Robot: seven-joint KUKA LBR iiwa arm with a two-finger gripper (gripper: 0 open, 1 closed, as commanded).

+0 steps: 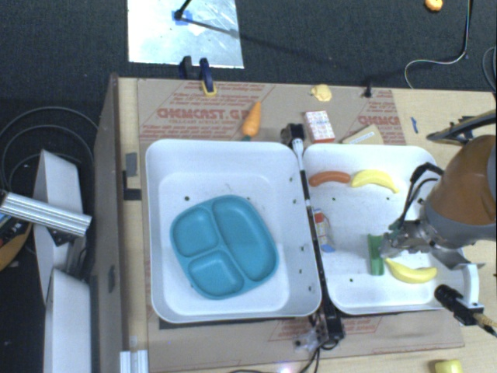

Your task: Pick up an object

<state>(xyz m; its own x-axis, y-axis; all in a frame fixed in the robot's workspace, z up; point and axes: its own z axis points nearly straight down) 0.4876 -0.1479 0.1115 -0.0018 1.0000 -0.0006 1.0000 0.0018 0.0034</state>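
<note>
In the right bin point(353, 305) my gripper point(398, 242) hangs low near the front right, directly over a green block point(376, 256) and a yellow banana point(411, 271). Its tip sits just above the banana's left end and beside the block's top. Nothing shows clearly between the gripper and either of them. Farther back in the same bin lie a second yellow banana point(374, 179) and an orange-red sausage point(330, 179). A small tube point(322, 232) rests against the bin's left wall.
The left bin point(158, 208) holds a blue divided plate point(224, 245). Behind the bins on the cardboard lie an orange carrot point(251, 120), a small white and red box point(318, 126) and a yellow lump point(321, 93). The arm's grey body covers the right bin's right side.
</note>
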